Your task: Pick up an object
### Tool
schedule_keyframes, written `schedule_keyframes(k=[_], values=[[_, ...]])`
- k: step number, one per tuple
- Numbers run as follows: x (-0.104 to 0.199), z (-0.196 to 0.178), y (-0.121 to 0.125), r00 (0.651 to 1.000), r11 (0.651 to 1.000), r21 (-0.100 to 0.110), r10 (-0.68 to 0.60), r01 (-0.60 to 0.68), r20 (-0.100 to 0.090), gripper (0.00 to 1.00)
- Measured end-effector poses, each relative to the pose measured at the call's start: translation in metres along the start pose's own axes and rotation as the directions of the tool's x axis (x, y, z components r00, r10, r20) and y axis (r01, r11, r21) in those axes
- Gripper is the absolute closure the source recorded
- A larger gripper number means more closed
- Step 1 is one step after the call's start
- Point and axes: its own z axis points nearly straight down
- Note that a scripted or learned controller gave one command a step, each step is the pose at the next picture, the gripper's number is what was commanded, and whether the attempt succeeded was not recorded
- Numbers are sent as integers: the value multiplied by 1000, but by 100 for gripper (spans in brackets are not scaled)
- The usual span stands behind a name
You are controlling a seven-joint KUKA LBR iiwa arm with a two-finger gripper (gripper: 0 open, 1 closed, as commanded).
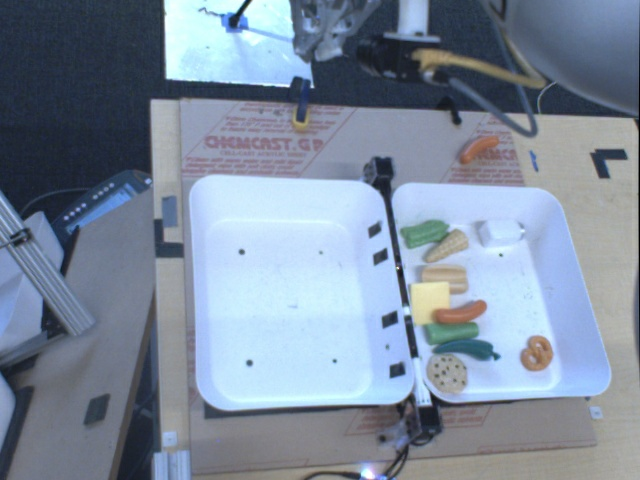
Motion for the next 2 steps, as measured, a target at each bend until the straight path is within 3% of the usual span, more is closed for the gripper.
schedule_keyframes(k=[1,2], values=[[-2,4,42,1000,1000,7,5,-5,2,100],[-2,172,37,1000,1000,26,6,-6,8,100]])
